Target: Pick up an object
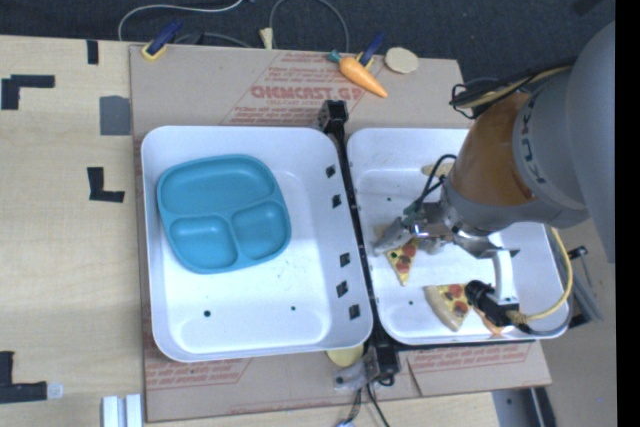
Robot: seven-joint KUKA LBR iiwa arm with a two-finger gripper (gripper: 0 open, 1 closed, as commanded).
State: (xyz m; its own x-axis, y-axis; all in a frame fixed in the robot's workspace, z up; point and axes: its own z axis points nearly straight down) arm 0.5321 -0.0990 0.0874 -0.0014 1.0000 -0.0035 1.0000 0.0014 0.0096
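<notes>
The gripper (408, 233) is low in the right bin (392, 153), just above a pizza slice (402, 261); this looks like the reaching step. I cannot tell its state. Next it probably needs to settle around the slice.

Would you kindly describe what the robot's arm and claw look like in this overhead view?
The arm is a thick, rounded grey body with a broad orange band above the wrist. Thin black cables loop beside that band. Below it, the claw is a small metallic grey assembly with dark parts. A white bracket and a yellow cable sit near the wrist.
</notes>
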